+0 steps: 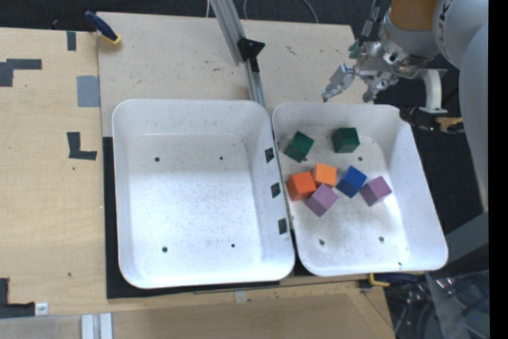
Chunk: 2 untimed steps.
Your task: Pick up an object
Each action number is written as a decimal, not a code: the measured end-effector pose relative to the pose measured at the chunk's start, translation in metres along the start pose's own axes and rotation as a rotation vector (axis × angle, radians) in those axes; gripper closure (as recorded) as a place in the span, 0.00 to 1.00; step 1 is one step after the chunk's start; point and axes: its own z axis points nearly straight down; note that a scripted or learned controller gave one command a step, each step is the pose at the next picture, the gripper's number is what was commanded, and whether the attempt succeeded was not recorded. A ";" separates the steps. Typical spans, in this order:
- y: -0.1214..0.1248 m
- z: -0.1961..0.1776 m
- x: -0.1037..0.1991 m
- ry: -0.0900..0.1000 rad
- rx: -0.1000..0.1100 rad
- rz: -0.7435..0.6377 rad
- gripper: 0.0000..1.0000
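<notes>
End effector (355,86), fingers spread wide and holding nothing, hangs over the right bin's (419,171) far edge, above two green cubes (299,146), orange, blue and purple cubes (321,200) inside; no legible writing.

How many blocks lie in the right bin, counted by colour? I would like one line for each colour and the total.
Green blocks: 2
Orange blocks: 2
Purple blocks: 2
Blue blocks: 1
Total: 7 blocks, all in the right bin.
</notes>
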 end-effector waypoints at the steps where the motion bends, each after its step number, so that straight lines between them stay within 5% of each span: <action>1: -0.001 0.114 0.026 0.001 0.008 0.004 0.00; 2: -0.049 0.124 0.035 0.017 -0.017 -0.003 0.00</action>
